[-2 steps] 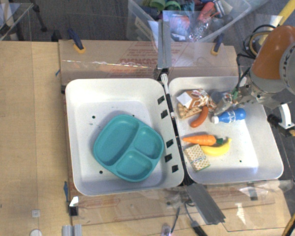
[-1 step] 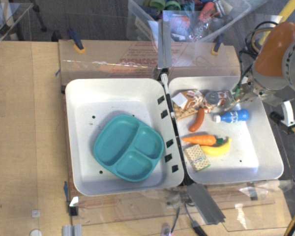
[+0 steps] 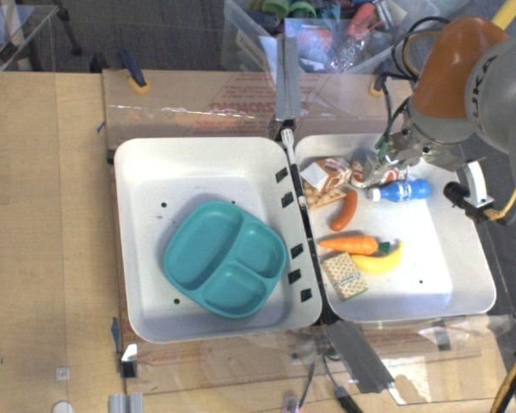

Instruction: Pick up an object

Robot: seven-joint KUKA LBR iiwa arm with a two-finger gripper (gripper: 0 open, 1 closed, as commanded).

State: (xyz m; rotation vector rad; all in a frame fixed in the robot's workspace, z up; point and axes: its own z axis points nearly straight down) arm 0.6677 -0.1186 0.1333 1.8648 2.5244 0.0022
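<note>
Camera view, end effector (image 3: pixel 371 169) (low) near blue bottle (image 3: pixel 402 191)

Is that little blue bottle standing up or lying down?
Lying down. The blue bottle rests on its side in the right bin, white cap end pointing left.

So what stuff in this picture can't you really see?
- Gripper fingers, camera view: the arm's wrist covers them, so open or shut is unclear.
- Blue bottle label: too small to read.
- Snack packet near the divider: crumpled and partly under the gripper, print unreadable.
- Toys in the clear tub behind: cut off by the top edge and jumbled.
</note>
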